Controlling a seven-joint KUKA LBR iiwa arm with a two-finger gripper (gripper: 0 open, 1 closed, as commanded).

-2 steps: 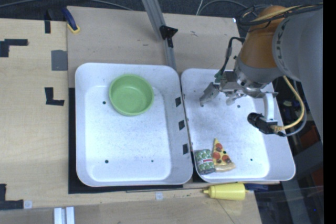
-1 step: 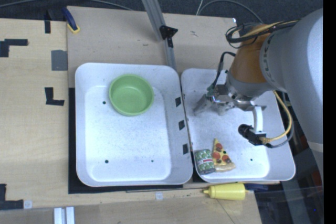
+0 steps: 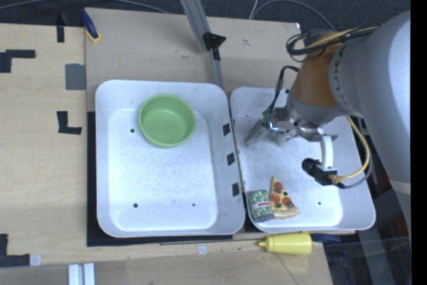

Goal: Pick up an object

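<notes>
My gripper (image 3: 265, 140) hangs over the upper left part of the right bin (image 3: 353, 210), low above its floor. It is open, with its two grey fingers (image 3: 254, 136) spread apart and nothing between them. A toy pizza slice (image 3: 281, 198) lies near the front of the right bin. A small green packet (image 3: 259, 203) sits touching it on the left, well in front of the gripper. A green bowl (image 3: 167, 120) stands upright in the back part of the left bin (image 3: 113, 210).
A yellow bottle (image 3: 288, 244) lies on the bench just outside the right bin's front rim. A grey pole (image 3: 193, 3) slants in from the top and ends behind the bins. Cables loop off the wrist over the right bin's right side.
</notes>
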